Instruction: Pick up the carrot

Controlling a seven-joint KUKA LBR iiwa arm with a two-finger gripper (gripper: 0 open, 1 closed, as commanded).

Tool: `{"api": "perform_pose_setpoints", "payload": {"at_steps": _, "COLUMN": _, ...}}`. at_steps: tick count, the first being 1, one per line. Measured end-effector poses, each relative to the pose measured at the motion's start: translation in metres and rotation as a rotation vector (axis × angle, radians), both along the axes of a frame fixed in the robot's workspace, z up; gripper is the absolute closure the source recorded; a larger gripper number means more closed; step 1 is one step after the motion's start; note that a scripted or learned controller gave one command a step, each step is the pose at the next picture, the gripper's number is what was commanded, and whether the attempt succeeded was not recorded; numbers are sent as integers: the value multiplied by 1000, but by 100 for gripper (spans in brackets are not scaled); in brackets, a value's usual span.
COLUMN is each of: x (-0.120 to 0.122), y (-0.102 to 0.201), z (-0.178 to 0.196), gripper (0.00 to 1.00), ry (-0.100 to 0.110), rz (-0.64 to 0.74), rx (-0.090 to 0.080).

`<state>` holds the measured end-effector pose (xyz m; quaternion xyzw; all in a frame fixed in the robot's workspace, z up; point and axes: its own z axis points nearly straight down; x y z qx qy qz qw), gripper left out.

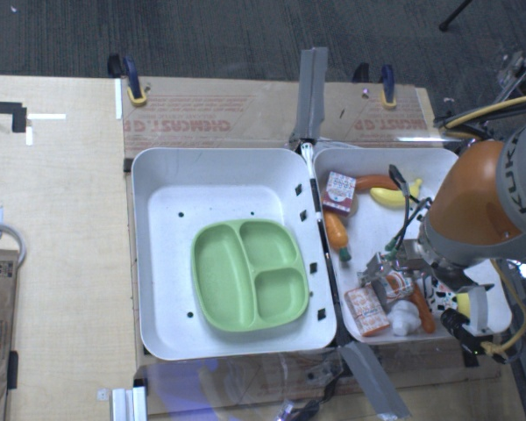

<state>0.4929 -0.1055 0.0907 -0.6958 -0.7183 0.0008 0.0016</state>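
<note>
The carrot [336, 234] lies against the right bin's [377, 154] left wall; the gripper [387, 268] hovers mid-bin, near the front; its fingers' state can't be told.

The gripper [387, 267] is low in the right white bin [361, 158], at the end of the grey arm [473, 209] with its orange band, and I cannot tell how its fingers stand. Just to the left of the gripper and a little farther from the camera lies the carrot [336, 232], close to the bin's left wall and apart from the gripper; beyond it is a small red and white box [339, 191], and a banana [392, 196] lies farther behind the gripper. A small packet [366, 310] lies just below the gripper, and well to its left a green divided plate [250, 274] sits in the left white bin [158, 261] on the surface [53, 235].
</note>
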Motion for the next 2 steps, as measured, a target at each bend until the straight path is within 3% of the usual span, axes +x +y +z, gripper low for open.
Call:
{"api": "perform_pose_setpoints", "payload": {"at_steps": 1, "x": 87, "y": -13, "z": 1, "gripper": 0, "ry": -2, "rz": -119, "rx": -2}}
{"api": "perform_pose_setpoints", "payload": {"at_steps": 2, "x": 87, "y": -14, "z": 10, "gripper": 100, "ry": -1, "rz": -121, "rx": -2}}
